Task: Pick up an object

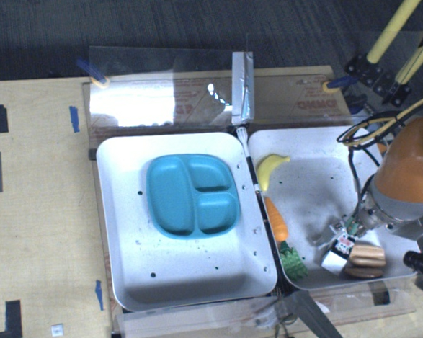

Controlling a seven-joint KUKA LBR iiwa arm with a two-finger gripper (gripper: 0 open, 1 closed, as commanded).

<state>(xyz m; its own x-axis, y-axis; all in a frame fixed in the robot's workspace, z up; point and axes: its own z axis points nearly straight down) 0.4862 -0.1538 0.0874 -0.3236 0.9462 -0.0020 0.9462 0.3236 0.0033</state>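
In the right bin (309, 172) a yellow banana (268, 169) lies at the far left corner. An orange carrot (276, 221) with a green leafy top (292, 261) runs along the bin's left wall. A brown bottle with a white cap (355, 258) lies on its side near the front right. My gripper (344, 233) reaches down from the right, its tip just above and touching or nearly touching the bottle's capped end. The orange band of the arm (412, 166) hides the bin's right part.
The left bin (129, 235) holds a blue divided plate (193, 195). A clear plastic panel (163, 96) and a metal post (242, 87) stand behind the bins. Yellow rods and cables (377, 59) hang at the far right.
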